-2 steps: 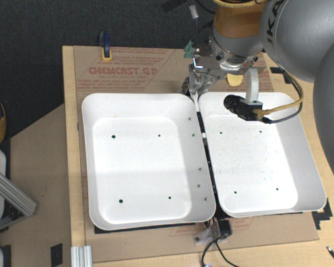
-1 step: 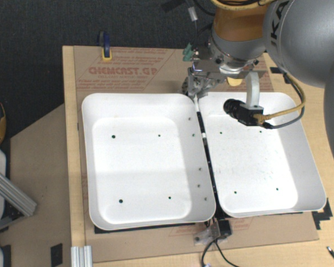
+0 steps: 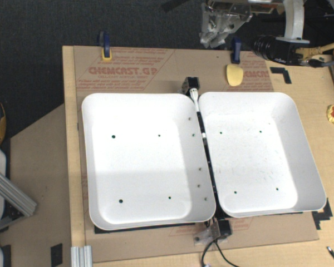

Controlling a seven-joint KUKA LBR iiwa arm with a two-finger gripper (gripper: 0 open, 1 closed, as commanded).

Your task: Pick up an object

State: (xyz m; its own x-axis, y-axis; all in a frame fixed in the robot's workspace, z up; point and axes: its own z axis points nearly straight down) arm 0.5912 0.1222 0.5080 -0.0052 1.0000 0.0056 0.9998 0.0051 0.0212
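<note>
the scene is evenly and fairly brightly lit from above, and the two white bins, the left bin (image 3: 139,154) and the right bin (image 3: 261,152), come out near blown-out, with little surface detail. a soft grey shadow lies across the lower part of the left bin's floor, and thin dark shadows edge the bins' near rims. focus is moderate and the picture slightly grainy, with the gripper (image 3: 214,35) at the top looking soft and blurred.

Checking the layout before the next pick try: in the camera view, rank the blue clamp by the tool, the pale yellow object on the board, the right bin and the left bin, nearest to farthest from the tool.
1. Blue clamp, just below the tool.
2. Pale yellow object, on the board under that clamp.
3. Right bin, its far rim.
4. Left bin, farther left.
</note>
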